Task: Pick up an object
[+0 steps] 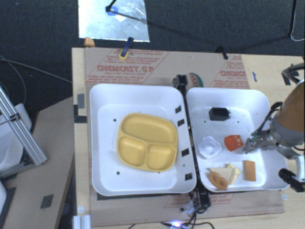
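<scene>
The end effector (pixel 249 146) hovers beside the small red block (pixel 233 142); its opening cannot be judged, arm partly cropped.

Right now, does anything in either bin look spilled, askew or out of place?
Nothing looks spilled or damaged. The yellow divided tray lies slightly askew in the left bin. In the right bin the black block, red piece and orange block lie loosely scattered.

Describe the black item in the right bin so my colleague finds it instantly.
Look at the right bin, the one without the yellow tray. The black block lies alone near its far wall. It is the only dark item there; the others are red, clear, tan or orange.
</scene>
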Robot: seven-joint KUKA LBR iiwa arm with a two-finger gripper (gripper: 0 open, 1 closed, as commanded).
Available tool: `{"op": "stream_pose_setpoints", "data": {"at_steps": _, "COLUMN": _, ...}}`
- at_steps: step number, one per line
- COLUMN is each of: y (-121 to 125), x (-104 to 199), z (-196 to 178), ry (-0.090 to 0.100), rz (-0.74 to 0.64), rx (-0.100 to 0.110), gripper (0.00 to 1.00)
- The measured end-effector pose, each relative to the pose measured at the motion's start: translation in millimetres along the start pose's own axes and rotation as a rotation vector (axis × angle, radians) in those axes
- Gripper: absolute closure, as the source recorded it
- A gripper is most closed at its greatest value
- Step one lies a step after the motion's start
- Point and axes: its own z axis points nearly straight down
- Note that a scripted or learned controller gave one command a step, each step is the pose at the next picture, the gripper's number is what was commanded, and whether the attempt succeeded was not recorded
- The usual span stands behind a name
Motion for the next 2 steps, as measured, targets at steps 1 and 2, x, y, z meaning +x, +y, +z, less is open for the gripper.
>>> {"op": "stream_pose_setpoints", "data": {"at_steps": 1, "y": -16.4, "x": -4.9, "z": 11.2, "ry": 0.002, "rz": 0.001, "rx": 0.006, "gripper": 1.00}}
{"op": "stream_pose_setpoints", "data": {"at_steps": 2, "y": -21.7, "x": -4.6, "z": 11.1, "ry": 0.002, "rz": 0.001, "rx": 0.005, "gripper": 1.00}}
